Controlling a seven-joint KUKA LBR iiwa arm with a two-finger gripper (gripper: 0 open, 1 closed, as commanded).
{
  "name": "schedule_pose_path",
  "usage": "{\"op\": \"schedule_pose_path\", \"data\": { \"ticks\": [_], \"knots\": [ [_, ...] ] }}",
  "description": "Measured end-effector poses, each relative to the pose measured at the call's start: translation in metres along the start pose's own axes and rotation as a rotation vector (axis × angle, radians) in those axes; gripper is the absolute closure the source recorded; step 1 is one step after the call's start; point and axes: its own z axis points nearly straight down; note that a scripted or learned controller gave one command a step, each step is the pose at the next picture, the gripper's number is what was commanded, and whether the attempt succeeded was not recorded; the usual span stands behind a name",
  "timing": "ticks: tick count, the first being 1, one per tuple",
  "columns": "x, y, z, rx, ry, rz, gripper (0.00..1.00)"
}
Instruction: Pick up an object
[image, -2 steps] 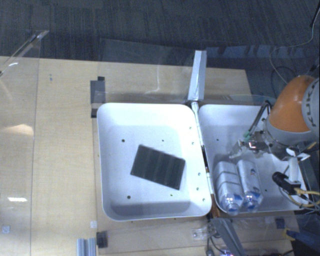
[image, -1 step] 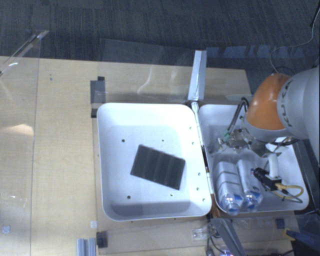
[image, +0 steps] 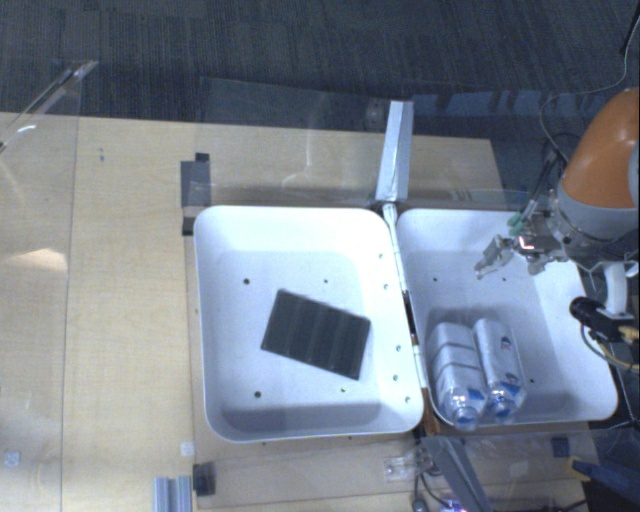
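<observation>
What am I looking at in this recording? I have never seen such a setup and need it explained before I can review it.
One fixed camera looks down at a slant on a wooden bench. Two shallow white bins sit on it side by side. The left bin holds a flat dark rectangular pad, lying slightly turned. The right bin holds two plastic bottles lying close together near its front edge. The grey machine with the orange band at the right is a robot arm. Its gripper is over the back of the right bin, apart from the bottles. Nothing is seen held in it. Its job is to pick up an object.
</observation>
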Motion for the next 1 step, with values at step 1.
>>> {"op": "schedule_pose_path", "data": {
  "ticks": [1],
  "knots": [
    [-0.016, -0.0607, 0.096, -0.005, -0.001, -0.144, 0.0]
  ]
}}
